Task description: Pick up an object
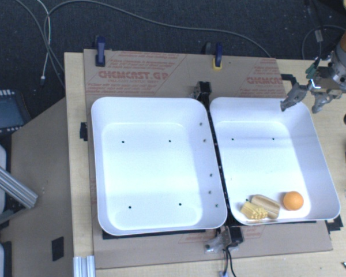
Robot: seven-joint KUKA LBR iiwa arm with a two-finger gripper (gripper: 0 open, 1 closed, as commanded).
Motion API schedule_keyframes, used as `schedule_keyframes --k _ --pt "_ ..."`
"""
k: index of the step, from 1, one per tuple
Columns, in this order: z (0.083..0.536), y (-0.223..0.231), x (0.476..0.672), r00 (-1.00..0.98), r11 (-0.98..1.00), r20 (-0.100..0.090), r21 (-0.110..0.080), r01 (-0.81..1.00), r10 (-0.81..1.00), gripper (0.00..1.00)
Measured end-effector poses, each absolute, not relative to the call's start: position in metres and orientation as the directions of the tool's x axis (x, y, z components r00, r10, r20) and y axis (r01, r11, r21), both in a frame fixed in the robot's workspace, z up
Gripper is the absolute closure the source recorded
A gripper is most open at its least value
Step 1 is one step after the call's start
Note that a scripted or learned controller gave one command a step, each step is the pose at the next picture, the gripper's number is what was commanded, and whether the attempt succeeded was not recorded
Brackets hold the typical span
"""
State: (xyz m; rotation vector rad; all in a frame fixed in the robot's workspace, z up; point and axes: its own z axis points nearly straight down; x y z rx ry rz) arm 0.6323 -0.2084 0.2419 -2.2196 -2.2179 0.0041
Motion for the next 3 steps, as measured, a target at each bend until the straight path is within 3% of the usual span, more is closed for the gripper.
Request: schedule_keyframes --k 1,2,3 --pt "0.245 -0.208 0.633 0.0 0.0 0.0 0.001 1.0 1.0 0.0" --pt "0.185 -0.208 0.627 0.0 0.0 0.001 -0.004 1.0 1.0 0.0" --pt "0.127 -0.212 0.633 0.0 0.0 0.001 -0.004 1.0 1.0 0.0"
